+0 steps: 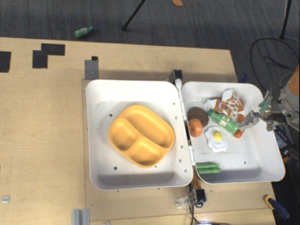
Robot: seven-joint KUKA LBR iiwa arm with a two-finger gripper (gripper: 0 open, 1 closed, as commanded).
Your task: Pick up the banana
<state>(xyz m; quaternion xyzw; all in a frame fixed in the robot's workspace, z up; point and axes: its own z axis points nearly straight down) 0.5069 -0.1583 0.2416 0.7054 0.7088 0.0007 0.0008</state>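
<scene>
Approach step: gripper (260, 115) hovers over the right bin (253, 172), its grip unreadable. Next it must single out the banana among the toy food (224, 121) just to its left.

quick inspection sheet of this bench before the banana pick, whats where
surface: wooden bench bearing a left bin and a right bin
job's things: nothing seen
clutter: yellow divided plate in the left bin; fried egg, green bottle, snack packet and green pod in the right bin
grippers: pincer over the right bin's right side, beside the bottle
cables: black cable looped on the floor, top right
surroundings: dark carpet with a small green object lying on it
</scene>
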